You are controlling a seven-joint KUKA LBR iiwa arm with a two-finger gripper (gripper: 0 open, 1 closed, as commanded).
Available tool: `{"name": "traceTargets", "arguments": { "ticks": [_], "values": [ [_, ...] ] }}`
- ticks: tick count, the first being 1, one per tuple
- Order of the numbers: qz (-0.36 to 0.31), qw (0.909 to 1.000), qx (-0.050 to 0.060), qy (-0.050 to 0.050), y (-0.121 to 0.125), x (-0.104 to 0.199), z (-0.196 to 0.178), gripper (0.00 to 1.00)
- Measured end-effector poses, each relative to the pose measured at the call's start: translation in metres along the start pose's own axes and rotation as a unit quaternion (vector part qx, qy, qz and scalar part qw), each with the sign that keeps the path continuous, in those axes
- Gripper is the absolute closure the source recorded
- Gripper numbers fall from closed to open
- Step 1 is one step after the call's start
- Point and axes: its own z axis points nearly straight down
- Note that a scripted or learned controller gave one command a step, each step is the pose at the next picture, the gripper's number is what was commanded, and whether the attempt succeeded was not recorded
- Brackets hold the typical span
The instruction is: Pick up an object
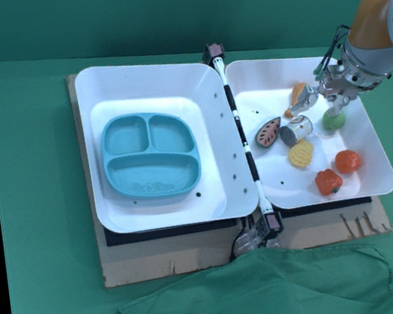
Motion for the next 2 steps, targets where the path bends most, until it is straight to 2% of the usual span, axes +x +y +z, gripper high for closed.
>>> {"name": "traceTargets", "arguments": {
  "ticks": [1,2],
  "values": [
    [-0.005,1.0,-0.004,0.005,0.005,0.007,0.04,0.0],
    [-0.002,0.9999,-0.011,-0.003,0.007,0.001,0.024,1.0]
  ]
}}
